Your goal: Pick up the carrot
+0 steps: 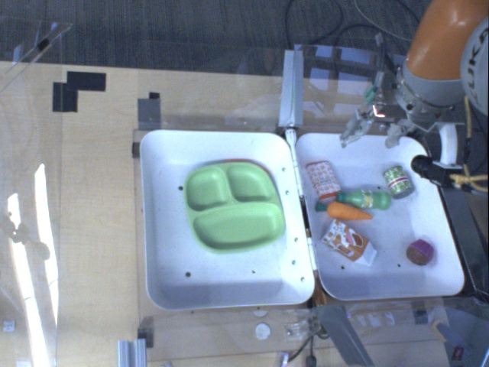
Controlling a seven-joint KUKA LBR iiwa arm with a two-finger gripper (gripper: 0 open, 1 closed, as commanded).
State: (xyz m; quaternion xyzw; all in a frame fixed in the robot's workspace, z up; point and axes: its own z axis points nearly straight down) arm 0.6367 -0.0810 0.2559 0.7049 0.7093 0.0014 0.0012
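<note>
While the small orange plastic carrot (pixel 350 212) is lying mid-bin in the right white bin (pixel 451 274), touching the green toy bottle (pixel 365 199), I am hovering my two-finger gripper (pixel 374 131) spread and empty over the far edge, needing room to descend.

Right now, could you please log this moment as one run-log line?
gripper: open, above right bin's far edge | carrot: in right bin, beside green bottle, not held | stage: pre-grasp

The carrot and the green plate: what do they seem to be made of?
The carrot looks like smooth plastic, a toy: even orange colour, soft sheen. The green plate seems moulded plastic, matte, with three rounded compartments. Neither can be confirmed from the look alone.
</note>
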